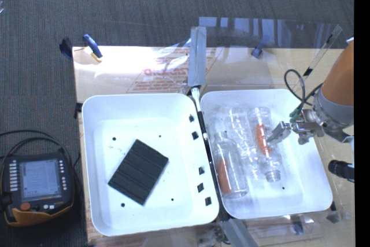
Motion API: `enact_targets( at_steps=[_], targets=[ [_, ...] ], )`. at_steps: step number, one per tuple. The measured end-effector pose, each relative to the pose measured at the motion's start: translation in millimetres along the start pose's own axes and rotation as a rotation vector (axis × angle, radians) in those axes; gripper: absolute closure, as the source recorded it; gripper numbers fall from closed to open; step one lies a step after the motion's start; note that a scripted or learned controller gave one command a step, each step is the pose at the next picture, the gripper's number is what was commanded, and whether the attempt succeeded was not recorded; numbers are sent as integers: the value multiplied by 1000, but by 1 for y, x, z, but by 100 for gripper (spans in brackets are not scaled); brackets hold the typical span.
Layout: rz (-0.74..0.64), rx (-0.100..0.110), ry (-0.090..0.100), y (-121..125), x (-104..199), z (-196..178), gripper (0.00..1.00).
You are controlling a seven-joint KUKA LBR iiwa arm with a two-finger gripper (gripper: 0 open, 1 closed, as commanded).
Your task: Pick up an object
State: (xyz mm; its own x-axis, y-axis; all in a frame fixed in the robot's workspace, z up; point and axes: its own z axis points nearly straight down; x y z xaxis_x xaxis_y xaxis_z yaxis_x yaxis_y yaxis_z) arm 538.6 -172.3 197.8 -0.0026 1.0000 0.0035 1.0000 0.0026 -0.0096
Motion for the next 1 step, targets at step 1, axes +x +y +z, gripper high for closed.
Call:
enact_targets(
  at_steps=[1],
  targets=[
    [-38, -9, -3, 47, -14, 111, 0]
  ],
)
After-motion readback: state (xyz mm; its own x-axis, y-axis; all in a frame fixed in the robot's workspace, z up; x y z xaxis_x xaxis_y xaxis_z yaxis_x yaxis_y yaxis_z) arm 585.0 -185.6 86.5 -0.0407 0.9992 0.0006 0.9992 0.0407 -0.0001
